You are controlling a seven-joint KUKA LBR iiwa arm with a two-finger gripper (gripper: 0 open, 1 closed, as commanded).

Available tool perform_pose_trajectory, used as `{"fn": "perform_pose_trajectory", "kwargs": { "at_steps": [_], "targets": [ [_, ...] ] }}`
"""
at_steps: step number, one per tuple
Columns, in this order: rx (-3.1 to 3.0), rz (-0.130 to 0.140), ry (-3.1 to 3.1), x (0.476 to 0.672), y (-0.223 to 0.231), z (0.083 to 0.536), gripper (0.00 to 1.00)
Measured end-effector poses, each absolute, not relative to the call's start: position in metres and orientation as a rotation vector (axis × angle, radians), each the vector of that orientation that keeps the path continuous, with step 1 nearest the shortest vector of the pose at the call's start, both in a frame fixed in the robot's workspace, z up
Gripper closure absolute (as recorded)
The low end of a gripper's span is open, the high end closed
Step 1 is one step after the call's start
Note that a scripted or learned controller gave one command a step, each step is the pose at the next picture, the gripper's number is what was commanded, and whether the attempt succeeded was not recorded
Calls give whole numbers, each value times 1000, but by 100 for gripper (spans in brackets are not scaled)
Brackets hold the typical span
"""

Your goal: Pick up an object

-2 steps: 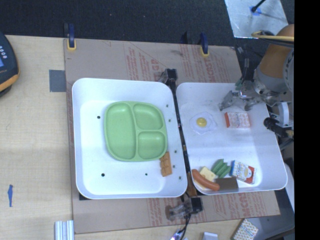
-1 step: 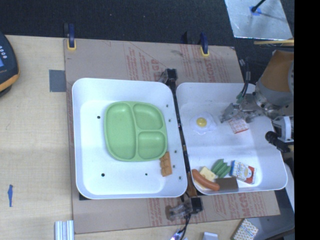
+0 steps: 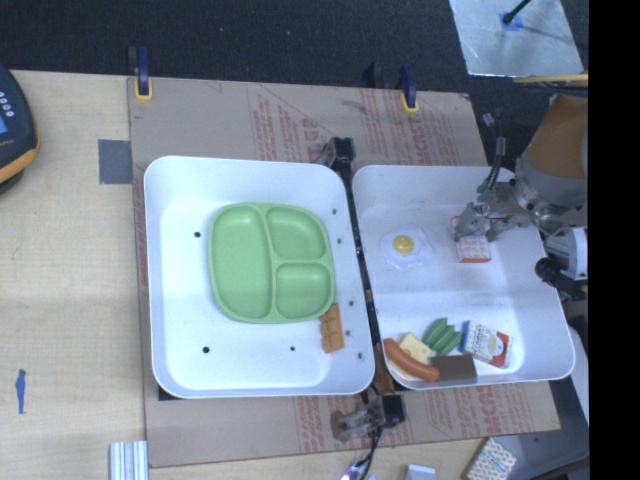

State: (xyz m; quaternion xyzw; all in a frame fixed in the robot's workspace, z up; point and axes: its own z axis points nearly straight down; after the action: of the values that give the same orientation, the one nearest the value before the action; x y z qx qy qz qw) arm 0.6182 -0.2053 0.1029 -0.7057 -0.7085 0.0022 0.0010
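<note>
Fried egg (image 3: 404, 245) seems to me the most likely object for this pick, though the task names none; it lies flat in the right bin (image 3: 530, 298), near the middle of the bin floor. From the egg, the gripper (image 3: 480, 223) is just to the right and a little farther back, low over a small red and white packet (image 3: 474, 252). How wide the claw stands I cannot tell, it is too small and dark, and I see nothing held in it. I judge the step is the approach, before any grasp. Next I must choose between egg and packet, center over it, and descend carefully. Toward the front from the egg lie a hot dog (image 3: 409, 359) and green vegetables (image 3: 442, 334).
</note>
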Motion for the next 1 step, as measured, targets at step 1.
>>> {"fn": "perform_pose_trajectory", "kwargs": {
  "at_steps": [1],
  "targets": [
    [-2214,7,-2219,557,-167,170,100]
  ]
}}
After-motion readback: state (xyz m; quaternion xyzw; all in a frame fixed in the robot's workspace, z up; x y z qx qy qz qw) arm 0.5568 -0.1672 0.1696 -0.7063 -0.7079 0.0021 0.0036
